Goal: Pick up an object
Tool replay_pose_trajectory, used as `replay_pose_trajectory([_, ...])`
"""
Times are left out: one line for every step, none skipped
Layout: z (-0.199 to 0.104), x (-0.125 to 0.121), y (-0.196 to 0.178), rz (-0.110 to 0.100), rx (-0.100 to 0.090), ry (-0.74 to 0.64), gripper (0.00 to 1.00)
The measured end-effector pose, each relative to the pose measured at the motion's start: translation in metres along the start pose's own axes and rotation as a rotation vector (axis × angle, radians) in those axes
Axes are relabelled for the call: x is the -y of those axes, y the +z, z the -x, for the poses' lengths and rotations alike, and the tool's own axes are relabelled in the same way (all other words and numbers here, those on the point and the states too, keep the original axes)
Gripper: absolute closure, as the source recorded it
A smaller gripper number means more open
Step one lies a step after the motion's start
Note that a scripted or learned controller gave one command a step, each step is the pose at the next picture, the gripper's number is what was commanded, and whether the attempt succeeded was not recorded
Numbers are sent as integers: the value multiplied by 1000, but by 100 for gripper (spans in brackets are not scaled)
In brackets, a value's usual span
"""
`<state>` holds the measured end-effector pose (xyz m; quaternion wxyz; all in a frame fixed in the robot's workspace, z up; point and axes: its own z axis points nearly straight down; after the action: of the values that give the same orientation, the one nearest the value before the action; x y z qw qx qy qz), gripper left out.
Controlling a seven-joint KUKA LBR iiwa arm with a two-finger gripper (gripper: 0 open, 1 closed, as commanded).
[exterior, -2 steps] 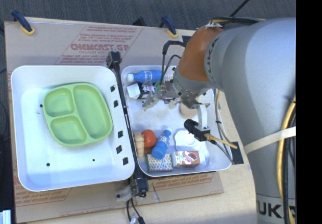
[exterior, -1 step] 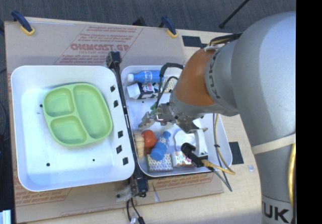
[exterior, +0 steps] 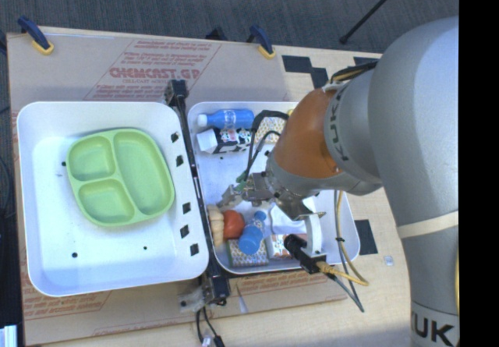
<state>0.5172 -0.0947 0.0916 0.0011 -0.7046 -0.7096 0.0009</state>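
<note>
- A green divided plate [exterior: 119, 177] is seen in the left bin [exterior: 39, 260], which takes up the left half of the table [exterior: 117, 65].
- In the right bin [exterior: 349, 240], small items are crowded: a water bottle [exterior: 226, 118] at the far edge, a blue bottle [exterior: 253, 235] and a red-orange piece [exterior: 233, 222] at the near edge.
- The reach-and-descend step is judged to be in hand; a final lowering onto one item is called for next.
- The end effector [exterior: 248, 193] is poised over the near cluster; whether it is apart or together cannot be told, and nothing is seen held.

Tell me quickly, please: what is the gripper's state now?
Gripper: cannot be told; it is low in the right bin, above the cluttered items.
</note>
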Motion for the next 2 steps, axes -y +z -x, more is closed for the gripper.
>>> replay_pose_trajectory([-1,-45,0,0,0,2,0])
replay_pose_trajectory([27,-135,0,-23,-2,-1,0])
